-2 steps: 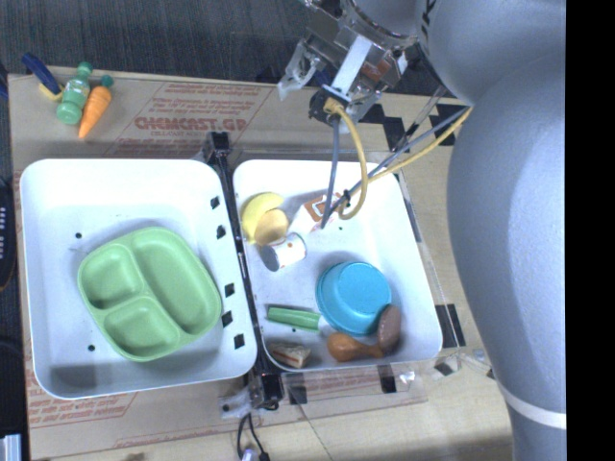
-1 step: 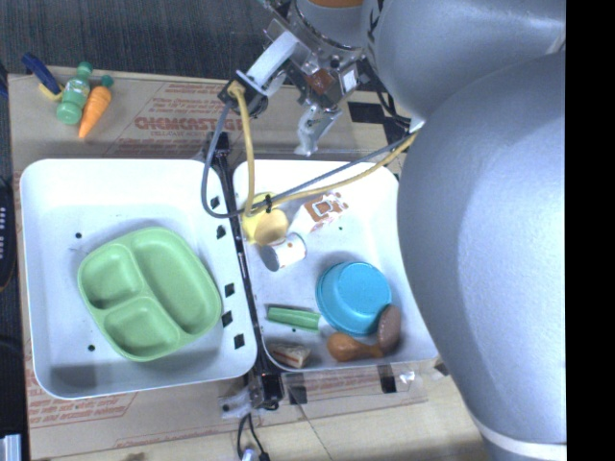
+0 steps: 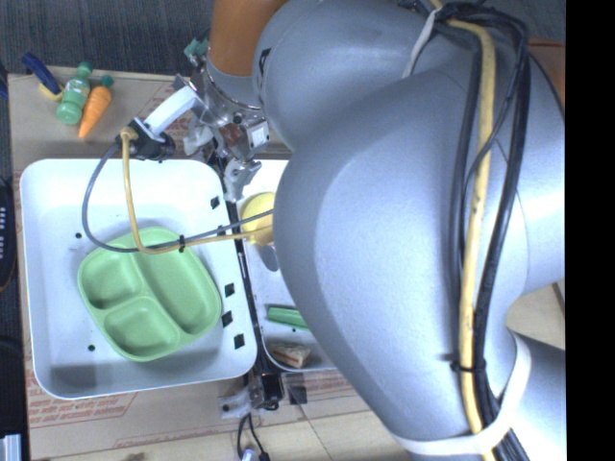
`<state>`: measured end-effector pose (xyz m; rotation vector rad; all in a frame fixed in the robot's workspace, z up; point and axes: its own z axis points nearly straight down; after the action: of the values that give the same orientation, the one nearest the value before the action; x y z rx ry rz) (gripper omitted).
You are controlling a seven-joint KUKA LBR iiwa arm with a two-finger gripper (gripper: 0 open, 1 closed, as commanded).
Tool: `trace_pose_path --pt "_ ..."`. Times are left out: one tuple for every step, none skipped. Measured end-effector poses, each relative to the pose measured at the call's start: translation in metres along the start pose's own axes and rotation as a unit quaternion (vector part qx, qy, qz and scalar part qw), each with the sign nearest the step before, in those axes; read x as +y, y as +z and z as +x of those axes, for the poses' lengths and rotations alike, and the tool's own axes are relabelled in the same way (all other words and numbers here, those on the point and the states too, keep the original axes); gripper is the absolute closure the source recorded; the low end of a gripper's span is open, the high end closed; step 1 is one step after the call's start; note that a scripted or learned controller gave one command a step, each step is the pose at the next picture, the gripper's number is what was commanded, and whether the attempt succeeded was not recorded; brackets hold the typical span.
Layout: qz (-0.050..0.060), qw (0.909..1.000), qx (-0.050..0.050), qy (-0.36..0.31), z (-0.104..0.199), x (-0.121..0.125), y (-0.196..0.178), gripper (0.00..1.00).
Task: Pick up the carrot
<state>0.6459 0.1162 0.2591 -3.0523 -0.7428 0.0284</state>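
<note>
One carrot [image 3: 94, 110], lying outside the bins on the counter [image 3: 135, 89] at the far-left corner, long axis tilted, leafy end up-right. The hand [image 3: 226, 142] sits over the bins' far edge, so the carrot's well off to its left. Can't tell its grip state.
</note>
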Motion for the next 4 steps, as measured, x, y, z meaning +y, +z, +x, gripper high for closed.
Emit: trace_pose_path --pt "0.002 0.9999 0.0 -0.014 -0.053 -0.041 0.166 0.0" --pt "0.003 0.9998 -0.001 -0.018 -0.052 -0.04 0.153 1.0" --pt "0.006 0.9998 -0.005 -0.02 -0.053 -0.042 0.144 1.0" --pt "0.001 0.9959 0.004 0.091 -0.087 -0.059 0.131 1.0"
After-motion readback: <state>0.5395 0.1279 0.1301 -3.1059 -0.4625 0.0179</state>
